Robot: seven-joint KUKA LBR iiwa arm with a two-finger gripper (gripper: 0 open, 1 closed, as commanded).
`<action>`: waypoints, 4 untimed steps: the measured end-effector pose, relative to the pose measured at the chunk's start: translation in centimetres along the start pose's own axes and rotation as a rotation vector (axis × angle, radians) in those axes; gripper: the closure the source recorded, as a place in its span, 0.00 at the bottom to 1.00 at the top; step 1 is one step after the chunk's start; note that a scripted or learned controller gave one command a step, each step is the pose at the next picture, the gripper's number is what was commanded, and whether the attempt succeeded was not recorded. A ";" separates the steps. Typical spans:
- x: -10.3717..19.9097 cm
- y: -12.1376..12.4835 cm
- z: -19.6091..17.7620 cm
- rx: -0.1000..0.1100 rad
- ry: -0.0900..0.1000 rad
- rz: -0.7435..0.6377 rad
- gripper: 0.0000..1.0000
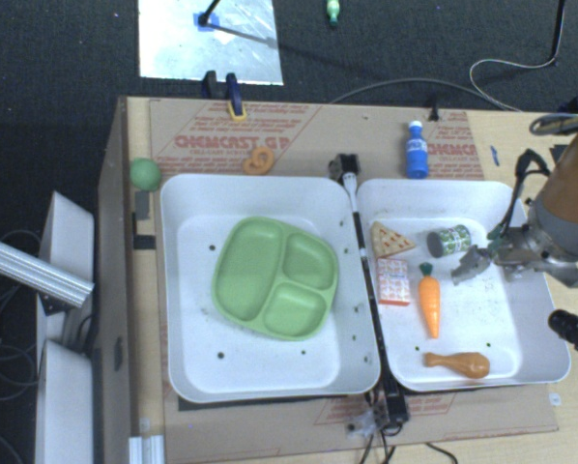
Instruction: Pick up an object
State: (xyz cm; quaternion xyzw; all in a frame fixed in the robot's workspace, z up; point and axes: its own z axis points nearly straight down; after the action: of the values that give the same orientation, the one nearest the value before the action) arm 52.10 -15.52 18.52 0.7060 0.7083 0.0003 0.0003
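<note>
I see the grey two-finger gripper (469, 262) over the right shallow white bin (535, 361), reaching in from the right. Fingers look spread, nothing between them. Tips sit just beside the small green-and-white can (448, 241), slightly below and right of it; contact I can't tell. Same bin: orange plastic carrot (430, 304), tan toy drumstick (457, 362), triangular pizza slice (391, 240), small red-and-white printed card (393, 281). Left white bin (187, 356) holds a light green divided plate (274, 276).

Robot lab: white bins (270, 193) on cardboard-topped bench (299, 129), cables (521, 66).
</note>
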 end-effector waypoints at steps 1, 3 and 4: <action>1.6 3.5 10.1 -0.001 0.000 0.000 0.00; 1.6 3.5 9.1 -0.002 -0.001 0.000 0.00; -1.0 9.5 10.1 -0.002 -0.001 -0.001 0.00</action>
State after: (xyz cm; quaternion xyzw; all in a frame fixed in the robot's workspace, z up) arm 61.63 -16.49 8.48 0.7056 0.7086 0.0007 0.0014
